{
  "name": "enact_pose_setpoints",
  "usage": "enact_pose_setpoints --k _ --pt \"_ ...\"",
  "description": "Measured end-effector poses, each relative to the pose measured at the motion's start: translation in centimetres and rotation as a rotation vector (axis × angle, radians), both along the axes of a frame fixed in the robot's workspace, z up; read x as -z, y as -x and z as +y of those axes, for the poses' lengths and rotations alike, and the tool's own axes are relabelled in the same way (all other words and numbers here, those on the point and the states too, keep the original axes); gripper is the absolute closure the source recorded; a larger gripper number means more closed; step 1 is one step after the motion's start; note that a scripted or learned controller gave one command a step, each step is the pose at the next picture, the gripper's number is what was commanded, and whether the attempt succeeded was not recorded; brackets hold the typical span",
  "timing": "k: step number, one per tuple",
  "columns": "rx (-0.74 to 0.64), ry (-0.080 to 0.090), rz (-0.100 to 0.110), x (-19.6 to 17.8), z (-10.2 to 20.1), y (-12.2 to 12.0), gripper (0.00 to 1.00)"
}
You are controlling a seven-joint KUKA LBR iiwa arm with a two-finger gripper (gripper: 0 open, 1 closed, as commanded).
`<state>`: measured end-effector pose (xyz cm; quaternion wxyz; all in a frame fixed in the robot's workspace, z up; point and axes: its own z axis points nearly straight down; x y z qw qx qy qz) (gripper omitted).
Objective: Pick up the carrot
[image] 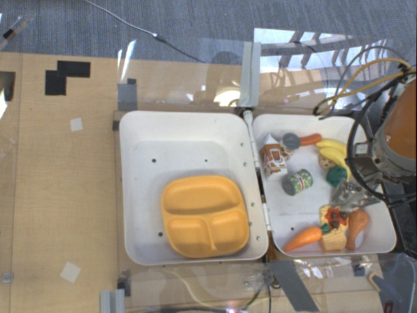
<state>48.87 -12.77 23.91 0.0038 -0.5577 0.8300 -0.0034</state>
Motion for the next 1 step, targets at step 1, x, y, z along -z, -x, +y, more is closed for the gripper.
enact_pose_setpoints --k 1 --pt "-0.386 0.003 0.001 14.94 2.22 -0.67 1.0"
